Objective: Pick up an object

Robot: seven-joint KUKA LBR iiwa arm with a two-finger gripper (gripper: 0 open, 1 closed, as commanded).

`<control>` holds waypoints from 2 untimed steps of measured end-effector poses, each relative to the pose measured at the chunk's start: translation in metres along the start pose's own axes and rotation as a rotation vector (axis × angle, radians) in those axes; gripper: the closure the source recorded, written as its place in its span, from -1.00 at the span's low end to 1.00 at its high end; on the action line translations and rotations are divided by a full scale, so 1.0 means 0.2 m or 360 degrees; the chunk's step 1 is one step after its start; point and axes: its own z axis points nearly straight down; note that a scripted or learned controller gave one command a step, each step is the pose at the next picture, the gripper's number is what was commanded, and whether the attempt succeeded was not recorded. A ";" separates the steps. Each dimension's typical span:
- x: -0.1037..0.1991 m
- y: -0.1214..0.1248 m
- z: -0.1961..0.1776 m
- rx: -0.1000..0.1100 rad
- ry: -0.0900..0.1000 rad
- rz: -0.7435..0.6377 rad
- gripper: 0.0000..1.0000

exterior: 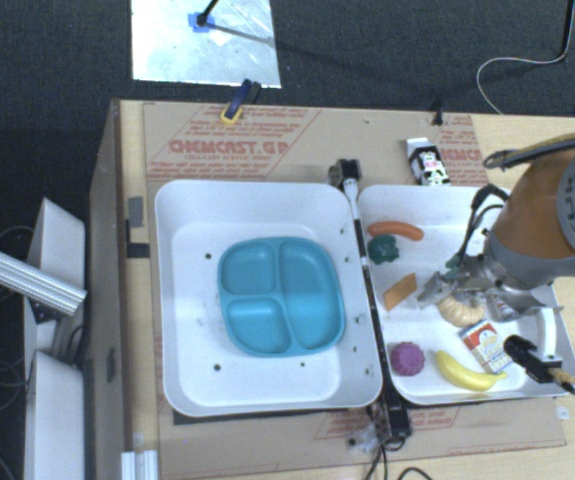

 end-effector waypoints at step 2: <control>-0.13 0.05 0.03 -0.0001 0.0002 0.0000 -1.00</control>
